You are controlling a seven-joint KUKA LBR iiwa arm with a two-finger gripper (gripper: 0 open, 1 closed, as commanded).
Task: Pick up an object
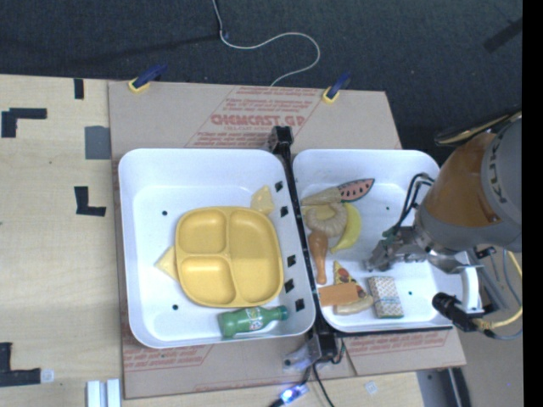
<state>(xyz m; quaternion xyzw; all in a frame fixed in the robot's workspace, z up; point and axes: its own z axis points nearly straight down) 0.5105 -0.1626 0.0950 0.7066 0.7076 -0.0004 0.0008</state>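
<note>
My gripper hangs low in the right bin, just right of the food pile and above a small checkered block. Beside it lie a yellow banana, a watermelon slice, a beige round piece, a drumstick-shaped piece and an orange wedge. Nothing shows between the fingers. The arm's grey and orange wrist covers the bin's right side.
The left bin holds a yellow divided plate, a green bottle lying near its front wall, and a pale yellow piece by the divider. A cable loops behind the bins on the cardboard.
</note>
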